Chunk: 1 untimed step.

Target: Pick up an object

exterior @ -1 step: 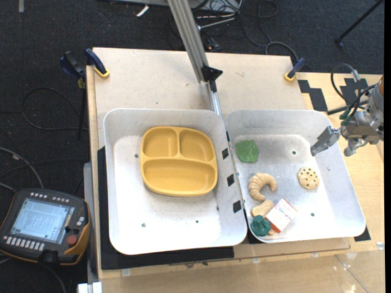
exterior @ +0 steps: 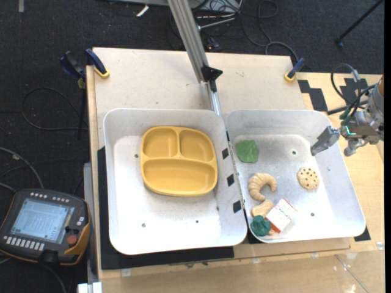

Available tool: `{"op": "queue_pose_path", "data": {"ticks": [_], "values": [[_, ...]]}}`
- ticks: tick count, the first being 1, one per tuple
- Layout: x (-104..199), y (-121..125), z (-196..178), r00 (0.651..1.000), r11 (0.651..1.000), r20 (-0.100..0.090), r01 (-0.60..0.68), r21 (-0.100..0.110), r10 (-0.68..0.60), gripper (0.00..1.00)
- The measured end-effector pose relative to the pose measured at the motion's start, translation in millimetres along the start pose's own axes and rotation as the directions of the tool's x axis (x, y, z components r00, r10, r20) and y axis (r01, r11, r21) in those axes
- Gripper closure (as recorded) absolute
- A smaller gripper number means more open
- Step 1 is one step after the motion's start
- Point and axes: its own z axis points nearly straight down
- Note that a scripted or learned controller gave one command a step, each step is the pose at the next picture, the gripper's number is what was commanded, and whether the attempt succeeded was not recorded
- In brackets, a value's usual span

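Observation:
The right bin (exterior: 342, 182) holds a green lump (exterior: 247, 151), a tan croissant (exterior: 263, 185), a round cookie (exterior: 308, 177), a white and red packet (exterior: 281, 215) and a small dark green piece (exterior: 261, 226). My gripper (exterior: 337, 141) hangs at the bin's far right edge, above the rim, with two grey fingers spread apart and nothing between them. It is to the upper right of the cookie.
A yellow divided plate (exterior: 179, 160) lies in the left bin (exterior: 122, 224). A slanted metal pole (exterior: 189, 29) rises from between the bins at the back. A teach pendant (exterior: 43, 224) sits off the bench at lower left. Clamps (exterior: 98, 66) mark the bench corners.

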Motion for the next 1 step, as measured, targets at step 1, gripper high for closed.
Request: {"op": "queue_pose_path", "data": {"ticks": [1], "values": [[1.2,3.1,43.6,1.0,1.0,-0.001,-0.001,0.004,0.001,0.0]]}}
